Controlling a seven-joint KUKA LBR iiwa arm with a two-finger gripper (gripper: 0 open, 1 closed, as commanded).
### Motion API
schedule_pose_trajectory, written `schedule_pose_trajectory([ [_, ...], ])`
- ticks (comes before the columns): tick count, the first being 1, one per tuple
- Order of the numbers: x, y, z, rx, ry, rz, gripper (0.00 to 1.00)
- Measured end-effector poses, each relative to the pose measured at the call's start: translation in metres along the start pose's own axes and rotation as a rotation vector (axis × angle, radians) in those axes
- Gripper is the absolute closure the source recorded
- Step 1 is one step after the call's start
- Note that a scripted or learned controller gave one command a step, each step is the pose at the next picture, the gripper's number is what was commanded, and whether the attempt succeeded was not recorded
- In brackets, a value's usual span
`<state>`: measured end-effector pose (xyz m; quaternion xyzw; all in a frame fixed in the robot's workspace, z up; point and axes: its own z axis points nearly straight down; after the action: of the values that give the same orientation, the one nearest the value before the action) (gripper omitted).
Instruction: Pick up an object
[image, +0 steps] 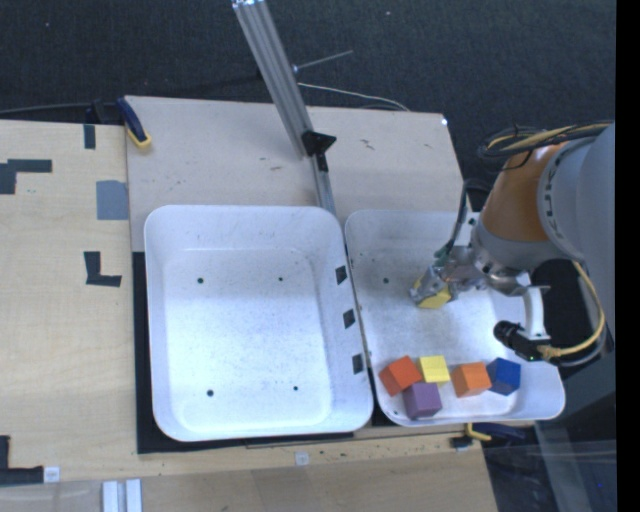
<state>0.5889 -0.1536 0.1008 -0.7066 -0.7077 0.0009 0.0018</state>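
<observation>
The gripper (436, 290) hangs low inside the right bin (400, 240), at the end of a grey arm (575, 200) with an orange band. A small yellow object (433, 298) sits right at its tip, touching it. Whether that object is pinched or merely lies under the tip cannot be told, and the view is too small and blurred to show how the gripper stands.

By my reading the pick is at the grasping stage: the gripper has reached an object, but nothing is visibly lifted, so closing and raising seem left to do.

Nearer the camera than the gripper, along the right bin's front wall, lie five cubes: an orange cube (401, 374), a yellow cube (435, 369), a purple cube (421, 399), a second orange cube (470, 379) and a blue cube (505, 375), close together and well apart from the gripper.

To the gripper's left lies the left bin (160, 300), white and speckled. Both bins rest on a pale wooden bench (60, 220). A metal rail (285, 90) slants up behind the bins, over dark flooring (480, 50).
</observation>
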Motion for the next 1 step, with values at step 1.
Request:
schedule_pose_trajectory([
  [1, 0.074, -0.021, -0.0954, -0.008, 0.001, -0.006, 1.0],
])
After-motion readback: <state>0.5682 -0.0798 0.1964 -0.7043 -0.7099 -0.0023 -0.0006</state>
